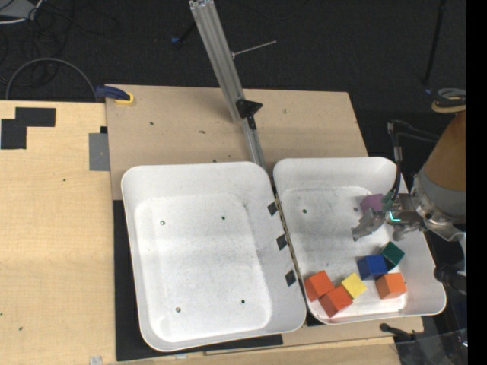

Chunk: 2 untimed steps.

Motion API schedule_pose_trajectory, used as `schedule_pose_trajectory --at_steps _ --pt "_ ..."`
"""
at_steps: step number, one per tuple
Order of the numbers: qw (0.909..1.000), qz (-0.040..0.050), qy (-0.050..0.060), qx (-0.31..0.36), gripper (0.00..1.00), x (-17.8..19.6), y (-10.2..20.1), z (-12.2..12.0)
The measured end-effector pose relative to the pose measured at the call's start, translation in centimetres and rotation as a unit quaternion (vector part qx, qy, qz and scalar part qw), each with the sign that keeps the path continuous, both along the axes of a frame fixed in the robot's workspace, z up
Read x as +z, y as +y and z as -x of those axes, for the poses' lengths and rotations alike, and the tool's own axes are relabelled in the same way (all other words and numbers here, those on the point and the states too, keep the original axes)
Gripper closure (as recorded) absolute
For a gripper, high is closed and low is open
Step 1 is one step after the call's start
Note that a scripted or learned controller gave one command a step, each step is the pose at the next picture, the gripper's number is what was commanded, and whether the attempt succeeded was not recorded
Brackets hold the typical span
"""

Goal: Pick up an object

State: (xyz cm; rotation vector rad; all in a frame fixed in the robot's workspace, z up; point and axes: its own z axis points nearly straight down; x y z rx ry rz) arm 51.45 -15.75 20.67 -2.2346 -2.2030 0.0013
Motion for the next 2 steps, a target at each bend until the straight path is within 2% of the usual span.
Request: schedule_pose_trajectory --at_steps 2 --pt "1.0 0.0 0.0 0.0 0.0 0.0 -0.01 0.0"
